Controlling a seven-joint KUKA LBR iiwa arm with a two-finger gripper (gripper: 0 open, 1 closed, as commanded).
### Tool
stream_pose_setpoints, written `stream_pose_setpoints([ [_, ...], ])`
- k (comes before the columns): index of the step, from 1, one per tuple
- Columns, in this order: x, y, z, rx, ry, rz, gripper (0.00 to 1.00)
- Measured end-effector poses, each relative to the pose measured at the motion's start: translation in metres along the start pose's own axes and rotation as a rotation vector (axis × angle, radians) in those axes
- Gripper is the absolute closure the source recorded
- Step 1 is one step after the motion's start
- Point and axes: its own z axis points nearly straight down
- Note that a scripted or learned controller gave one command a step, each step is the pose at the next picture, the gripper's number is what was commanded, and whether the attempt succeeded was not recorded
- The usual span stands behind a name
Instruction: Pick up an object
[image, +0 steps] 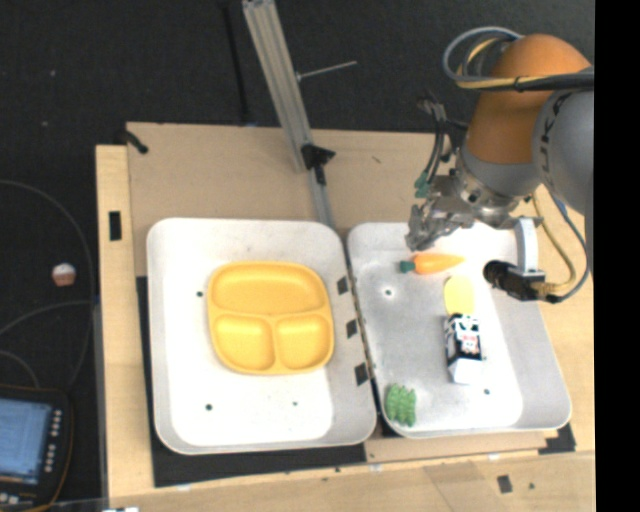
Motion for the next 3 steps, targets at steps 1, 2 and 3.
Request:
stream_pose_setpoints([
  [1, 0.047, -0.009, -0.001, 0.001, -0.001, 0.000, 1.00],
  [2, 0.097, -0.006, 0.010, 0.003, -0.002, 0.001, 1.00],
  [3, 0.157, 0.000, 0.000, 0.000, 0.000, -0.002, 1.00],
])
